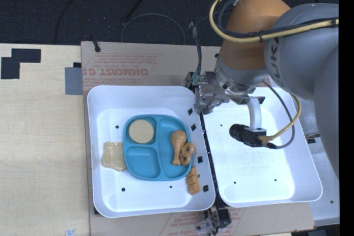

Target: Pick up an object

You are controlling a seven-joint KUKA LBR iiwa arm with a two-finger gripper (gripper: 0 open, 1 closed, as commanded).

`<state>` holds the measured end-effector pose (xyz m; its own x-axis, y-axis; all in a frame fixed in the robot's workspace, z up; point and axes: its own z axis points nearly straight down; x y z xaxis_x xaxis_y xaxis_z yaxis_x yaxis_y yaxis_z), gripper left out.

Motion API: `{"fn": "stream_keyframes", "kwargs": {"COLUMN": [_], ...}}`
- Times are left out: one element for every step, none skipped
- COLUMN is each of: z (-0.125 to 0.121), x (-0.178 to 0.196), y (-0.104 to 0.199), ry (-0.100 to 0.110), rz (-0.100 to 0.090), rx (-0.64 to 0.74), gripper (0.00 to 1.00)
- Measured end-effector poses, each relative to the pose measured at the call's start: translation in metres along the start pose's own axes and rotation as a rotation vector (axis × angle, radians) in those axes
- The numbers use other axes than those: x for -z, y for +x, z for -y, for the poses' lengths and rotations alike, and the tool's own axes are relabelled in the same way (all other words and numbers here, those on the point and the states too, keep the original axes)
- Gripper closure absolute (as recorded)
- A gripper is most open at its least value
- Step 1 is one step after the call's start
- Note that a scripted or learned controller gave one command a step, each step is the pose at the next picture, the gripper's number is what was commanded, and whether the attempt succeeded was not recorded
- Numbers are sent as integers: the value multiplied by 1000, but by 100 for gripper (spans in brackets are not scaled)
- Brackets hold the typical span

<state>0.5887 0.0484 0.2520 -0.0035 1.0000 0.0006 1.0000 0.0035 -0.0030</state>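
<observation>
At the far left of the left bin (105,113), a pale, flat slice of toy bread (114,156) lies on the bin floor, touching the left edge of a blue divided tray (145,166). The tray holds a round tan disc, perhaps a toy tortilla or cookie (140,131), in its upper-left compartment. In its right compartment lie a tan drumstick-shaped piece (178,146) and a small pretzel-like twist (188,152), the two touching. Just off the tray's lower right corner, a small orange-brown chunk (193,181) rests against the bin wall.

All of these look like light, stiff plastic play food: unlikely to break, but smooth enough to slip. The drumstick seems the best candidate; pinching across its narrow shaft would give the surest hold. The flat bread and disc offer little to grip from above.

Further right, the gripper (206,98) hangs over the seam between the two bins, near their upper edge and well apart from the food. Whether its fingers are spread or closed cannot be told, and nothing is seen held. The right bin (265,185) lies under the grey arm (298,52).
</observation>
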Motion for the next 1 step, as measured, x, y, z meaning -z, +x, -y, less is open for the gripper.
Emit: {"fn": "stream_keyframes", "kwargs": {"z": [-13], "x": [-25], "y": [50], "ry": [0], "rz": [1], "rx": [-1], "gripper": [100]}}
